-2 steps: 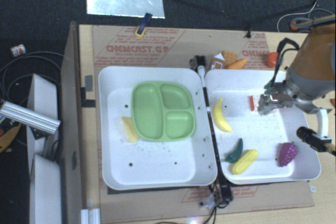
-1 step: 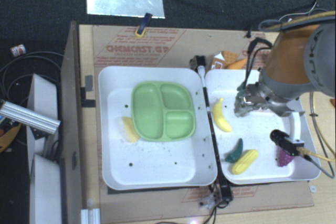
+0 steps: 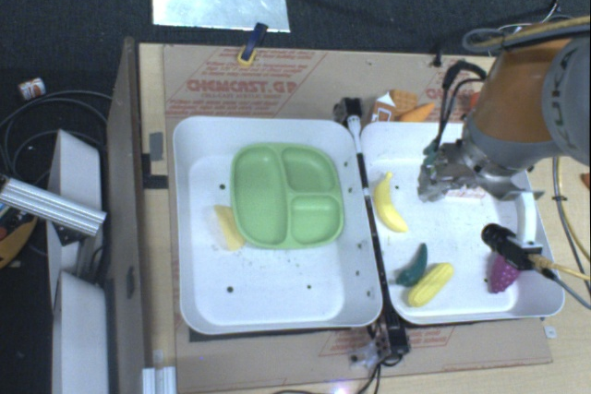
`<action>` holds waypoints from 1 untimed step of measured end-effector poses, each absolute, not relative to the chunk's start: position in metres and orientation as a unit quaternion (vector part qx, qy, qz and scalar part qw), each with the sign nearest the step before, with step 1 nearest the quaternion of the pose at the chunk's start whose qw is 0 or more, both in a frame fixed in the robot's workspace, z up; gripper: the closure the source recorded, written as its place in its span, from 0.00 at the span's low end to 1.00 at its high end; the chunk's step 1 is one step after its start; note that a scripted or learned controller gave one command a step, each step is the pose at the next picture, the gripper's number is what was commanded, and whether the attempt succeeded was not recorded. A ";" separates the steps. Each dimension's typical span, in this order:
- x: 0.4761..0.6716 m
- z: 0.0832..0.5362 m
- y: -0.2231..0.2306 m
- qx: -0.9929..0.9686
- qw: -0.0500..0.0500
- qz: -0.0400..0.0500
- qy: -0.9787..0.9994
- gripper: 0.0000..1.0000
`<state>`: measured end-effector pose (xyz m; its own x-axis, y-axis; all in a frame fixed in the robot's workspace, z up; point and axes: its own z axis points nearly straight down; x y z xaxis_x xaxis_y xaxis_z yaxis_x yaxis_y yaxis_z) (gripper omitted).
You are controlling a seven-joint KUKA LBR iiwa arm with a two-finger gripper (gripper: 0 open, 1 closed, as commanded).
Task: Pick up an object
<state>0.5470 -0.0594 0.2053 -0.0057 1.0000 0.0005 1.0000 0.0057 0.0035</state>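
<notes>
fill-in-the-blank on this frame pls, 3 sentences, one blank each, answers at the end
1. The green divided plate lies in the ____ bin.
2. The banana lies in the right bin near the ____ wall.
3. The purple fruit sits near the right bin's ____ edge.

Answers: left; left; right

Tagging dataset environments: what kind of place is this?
Probably a robot lab test bench, not a kitchen: two white bins on a board, toy food like a banana and a green divided plate, loose cables on dark carpet.
</notes>
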 end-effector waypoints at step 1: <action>0.591 0.183 -0.069 0.705 0.001 0.001 0.709 1.00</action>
<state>0.5909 -0.0691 0.1833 -0.0055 1.0000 -0.0002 1.0000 0.0055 0.0033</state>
